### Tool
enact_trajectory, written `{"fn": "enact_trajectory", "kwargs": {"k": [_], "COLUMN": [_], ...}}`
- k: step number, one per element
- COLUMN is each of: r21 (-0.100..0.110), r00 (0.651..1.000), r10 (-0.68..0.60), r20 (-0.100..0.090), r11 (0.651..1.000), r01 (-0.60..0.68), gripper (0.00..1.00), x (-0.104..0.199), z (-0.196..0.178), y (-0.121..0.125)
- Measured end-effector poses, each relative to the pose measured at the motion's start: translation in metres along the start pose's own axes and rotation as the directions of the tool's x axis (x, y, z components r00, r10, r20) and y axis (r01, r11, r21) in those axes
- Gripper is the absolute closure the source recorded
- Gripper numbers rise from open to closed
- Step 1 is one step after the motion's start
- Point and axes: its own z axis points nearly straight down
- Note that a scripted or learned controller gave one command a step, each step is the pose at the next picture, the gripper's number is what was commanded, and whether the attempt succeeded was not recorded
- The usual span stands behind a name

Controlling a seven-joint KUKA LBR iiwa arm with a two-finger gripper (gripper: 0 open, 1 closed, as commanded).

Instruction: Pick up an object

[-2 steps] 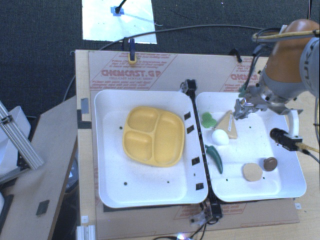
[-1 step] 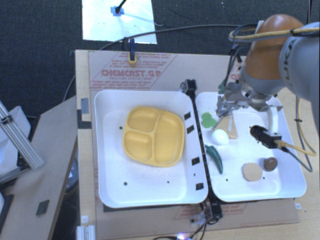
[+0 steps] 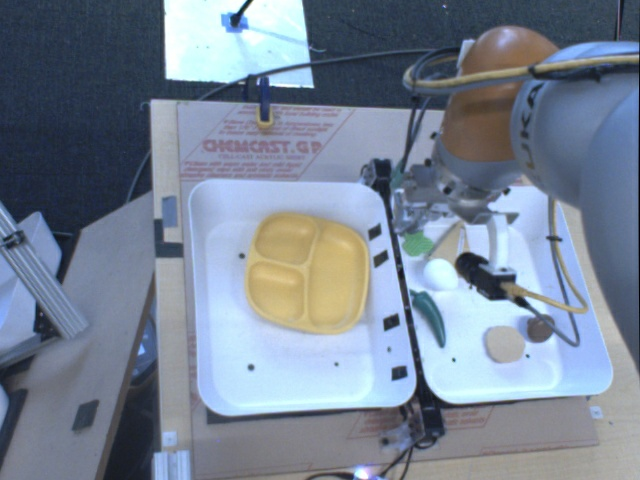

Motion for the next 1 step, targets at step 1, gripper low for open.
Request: {"fn": "enact_trajectory", "kwargs": {"k": [1], "r21": [0.000], "r00": [1.000], "r10": [-0.001], "r20": [-0.001], "r11": [1.000], "r01": [0.001], "gripper": [1.00], "x": [0.0572], "z": [-0.0113], "y": [-0.0111]}}
